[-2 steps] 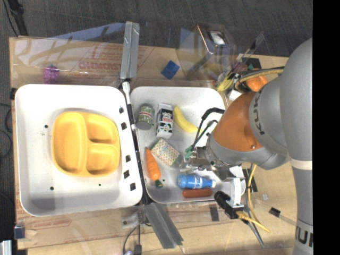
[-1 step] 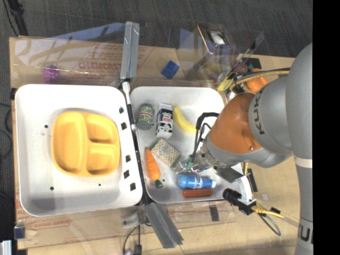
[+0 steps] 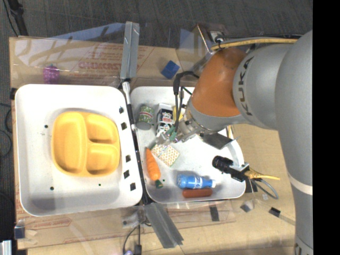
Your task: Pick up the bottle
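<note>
The bottle [image 3: 195, 182] is blue with a white label and lies on its side near the front edge of the right bin [image 3: 234, 147]. My gripper [image 3: 171, 135] hangs over the middle of that bin, up and to the left of the bottle and well apart from it. It sits just above a white box with coloured dots [image 3: 166, 154]. The big orange and grey wrist covers the bin's back right part.
A carrot [image 3: 153, 166] lies left of the bottle and a reddish-brown stick [image 3: 197, 193] in front of it. A green can [image 3: 145, 116] and a small carton [image 3: 166, 115] stand at the back left. The left bin [image 3: 32, 195] holds a yellow divided tray [image 3: 86, 142]. A blue block [image 3: 170, 69] lies behind the bins.
</note>
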Tool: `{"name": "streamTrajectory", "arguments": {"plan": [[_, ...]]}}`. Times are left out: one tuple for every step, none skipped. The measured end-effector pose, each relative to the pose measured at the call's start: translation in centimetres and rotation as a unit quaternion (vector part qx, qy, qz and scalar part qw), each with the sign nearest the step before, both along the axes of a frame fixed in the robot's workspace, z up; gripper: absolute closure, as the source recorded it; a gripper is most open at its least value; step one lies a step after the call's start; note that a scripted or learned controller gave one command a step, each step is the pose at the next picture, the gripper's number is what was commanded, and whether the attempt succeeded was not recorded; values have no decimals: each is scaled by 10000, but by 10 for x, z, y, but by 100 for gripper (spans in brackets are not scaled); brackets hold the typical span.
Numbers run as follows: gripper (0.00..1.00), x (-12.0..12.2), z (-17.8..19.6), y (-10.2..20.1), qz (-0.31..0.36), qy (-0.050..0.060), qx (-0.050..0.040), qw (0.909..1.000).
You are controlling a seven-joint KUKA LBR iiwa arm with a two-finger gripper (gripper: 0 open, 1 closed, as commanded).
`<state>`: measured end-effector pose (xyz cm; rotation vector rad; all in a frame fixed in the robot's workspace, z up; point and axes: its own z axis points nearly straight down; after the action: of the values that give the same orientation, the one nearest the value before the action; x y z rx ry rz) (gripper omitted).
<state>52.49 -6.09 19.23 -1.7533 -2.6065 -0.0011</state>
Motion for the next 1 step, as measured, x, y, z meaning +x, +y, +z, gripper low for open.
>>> {"name": "streamTrajectory", "arguments": {"plan": [[0,0,0,0,-3,3,-1,10000]]}}
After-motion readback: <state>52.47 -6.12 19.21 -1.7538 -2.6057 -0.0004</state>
